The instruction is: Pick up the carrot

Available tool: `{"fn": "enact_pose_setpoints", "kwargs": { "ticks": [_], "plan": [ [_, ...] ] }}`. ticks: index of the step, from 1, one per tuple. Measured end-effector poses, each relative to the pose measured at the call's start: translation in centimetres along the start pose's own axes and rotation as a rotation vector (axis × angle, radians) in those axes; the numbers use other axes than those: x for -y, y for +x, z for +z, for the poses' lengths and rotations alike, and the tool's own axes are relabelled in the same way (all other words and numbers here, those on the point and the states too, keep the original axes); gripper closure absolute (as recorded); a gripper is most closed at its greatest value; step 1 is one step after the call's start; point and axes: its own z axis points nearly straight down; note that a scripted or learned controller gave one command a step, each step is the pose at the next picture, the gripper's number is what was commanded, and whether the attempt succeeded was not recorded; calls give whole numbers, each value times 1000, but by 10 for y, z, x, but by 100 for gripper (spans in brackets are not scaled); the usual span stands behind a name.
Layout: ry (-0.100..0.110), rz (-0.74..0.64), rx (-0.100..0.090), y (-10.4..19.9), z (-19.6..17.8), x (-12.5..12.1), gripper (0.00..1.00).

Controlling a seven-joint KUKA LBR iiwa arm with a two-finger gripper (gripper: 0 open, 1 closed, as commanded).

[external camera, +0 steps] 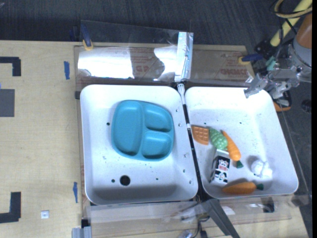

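Two orange carrot-like pieces lie in the right bin (257, 113). One carrot (232, 147) lies on a slant near the bin's middle, its small green end toward the front. The other carrot (239, 187) lies flat along the front wall, with its green end to the right. My gripper (258, 85) hangs over the bin's far right corner, well apart from both pieces, with nothing seen in it.
Beside the slanted carrot are a green vegetable (218, 139), an orange waffle-like piece (199, 134), a small milk carton (221, 169) and a white lump (260, 168). The left bin (94, 133) holds a blue divided plate (142, 129). Cables hang at the far right.
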Motion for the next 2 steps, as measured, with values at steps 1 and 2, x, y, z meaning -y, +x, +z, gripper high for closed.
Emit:
{"fn": "enact_pose_setpoints", "kwargs": {
  "ticks": [1, 2],
  "plan": [
    [8, 59, -2, -19, 175, 7, 0],
    [-7, -57, 0, 36, 186, 56, 0]
  ]
}}
